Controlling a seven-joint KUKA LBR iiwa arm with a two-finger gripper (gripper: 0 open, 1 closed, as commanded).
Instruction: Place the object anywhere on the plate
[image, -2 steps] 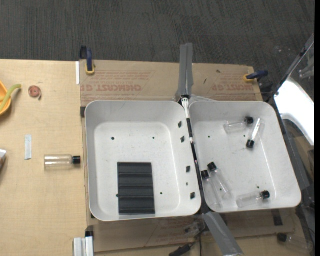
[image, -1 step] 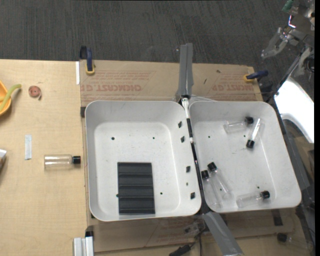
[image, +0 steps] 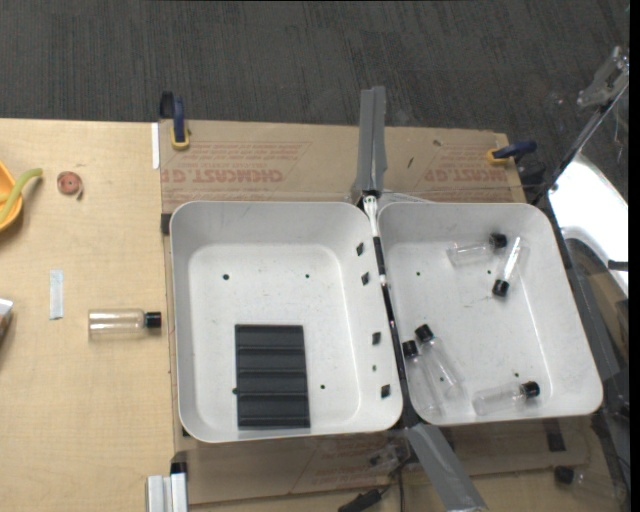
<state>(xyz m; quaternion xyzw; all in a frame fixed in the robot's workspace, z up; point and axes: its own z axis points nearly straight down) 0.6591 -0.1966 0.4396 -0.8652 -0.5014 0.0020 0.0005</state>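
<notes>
While the left bin (image: 200, 250) carries only the dark ribbed plate (image: 271, 377), 5 clear vials (image: 430, 360) lie scattered across the right bin (image: 560, 300). No pick has begun, I judge; next comes choosing 1 vial. Gripper state: cannot tell.

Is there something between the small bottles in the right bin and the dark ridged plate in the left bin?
Yes. The clear bottles lie in the right bin, the dark plate in the left bin. Between them stand the two bins' adjoining walls, which a bottle must be lifted over. Nothing lies on the plate.
</notes>
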